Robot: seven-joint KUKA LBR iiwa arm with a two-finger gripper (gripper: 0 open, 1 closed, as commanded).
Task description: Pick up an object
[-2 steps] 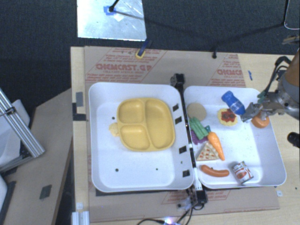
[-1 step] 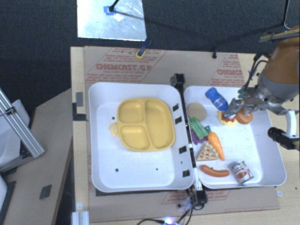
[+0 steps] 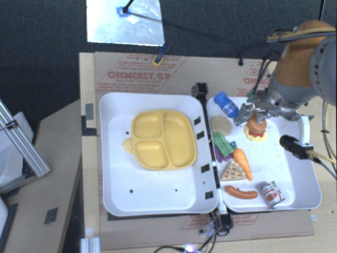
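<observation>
The right bin (image 3: 305, 186) holds several toy foods. A small burger (image 3: 256, 130) stands near its back, and my gripper (image 3: 253, 115) hangs right over it, its metal fingers close around the burger's top. A blue bottle (image 3: 226, 104) lies at the back left of that bin, beside a beige round piece (image 3: 220, 124). Further forward lie a green and purple vegetable (image 3: 223, 144), a carrot (image 3: 242, 162), a pizza slice (image 3: 231, 172), a sausage (image 3: 241, 193) and a small can (image 3: 271, 192).
The left bin (image 3: 113, 194) carries a yellow divided plate (image 3: 160, 139). A black divider with clips (image 3: 208, 141) runs between the bins. A black cylindrical part (image 3: 295, 146) sticks over the right bin's right rim. The arm's orange band (image 3: 300, 57) looms over the back right.
</observation>
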